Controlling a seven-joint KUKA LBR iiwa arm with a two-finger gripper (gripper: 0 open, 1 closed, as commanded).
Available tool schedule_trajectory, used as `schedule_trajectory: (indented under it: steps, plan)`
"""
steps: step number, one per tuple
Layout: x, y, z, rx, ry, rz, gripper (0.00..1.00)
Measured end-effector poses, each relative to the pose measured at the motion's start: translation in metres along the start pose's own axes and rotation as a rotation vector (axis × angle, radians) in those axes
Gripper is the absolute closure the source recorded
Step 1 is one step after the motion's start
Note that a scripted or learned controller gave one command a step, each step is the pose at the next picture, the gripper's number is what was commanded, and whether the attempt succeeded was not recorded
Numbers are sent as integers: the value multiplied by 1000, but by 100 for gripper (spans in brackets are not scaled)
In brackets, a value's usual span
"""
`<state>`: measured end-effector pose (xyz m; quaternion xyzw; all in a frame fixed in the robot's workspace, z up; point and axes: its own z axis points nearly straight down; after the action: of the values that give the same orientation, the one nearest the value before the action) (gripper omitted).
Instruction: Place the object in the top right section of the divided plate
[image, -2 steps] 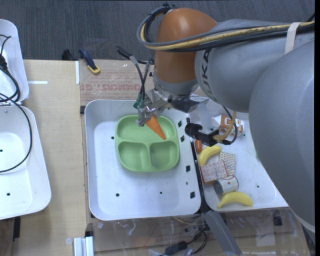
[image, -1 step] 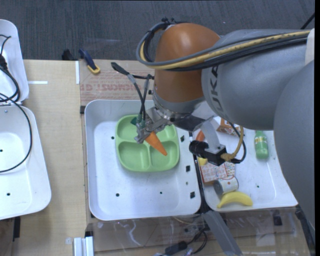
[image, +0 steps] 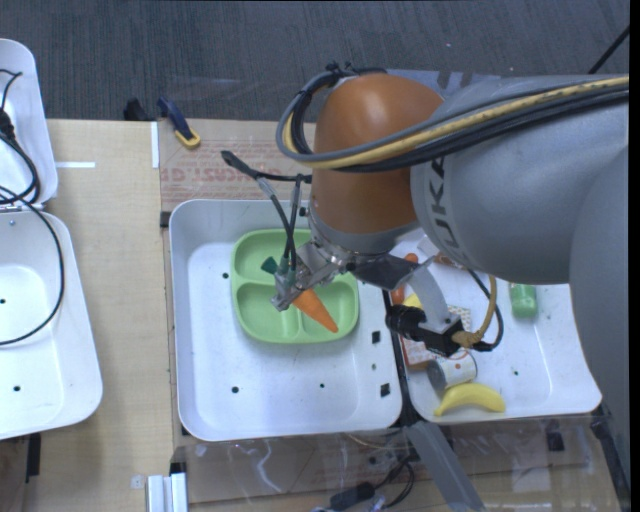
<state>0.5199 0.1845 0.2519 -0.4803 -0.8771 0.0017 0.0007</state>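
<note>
A green divided plate (image: 243, 300) lies in the upper part of the left bin (image: 210, 380). An orange carrot (image: 320, 311) lies slanted in the plate's lower right section, its thick end up near the central dividers. My gripper (image: 289, 284) hangs directly over that thick end, at the middle of the plate, below the arm's large orange wrist band (image: 370, 130). A small dark green spot shows on the plate by the gripper's left side. The arm hides the plate's top right section.
The right bin (image: 560, 385) holds a banana (image: 472, 400), a small grey can (image: 452, 371), a green block (image: 523, 300) and red-and-white packaging (image: 425, 345). Black cables trail from the wrist. A blue-and-yellow clamp (image: 178, 122) lies on the bench behind.
</note>
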Motion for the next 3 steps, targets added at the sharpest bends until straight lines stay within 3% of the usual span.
schedule_trajectory:
  steps: [1, 2, 3]
  plan:
    - [28, -4, -66, -2, -1, -31, 100]
    - [-12, -34, -13, -1, 0, -243, 100]
    - [24, 35, 19, -1, -1, -209, 100]
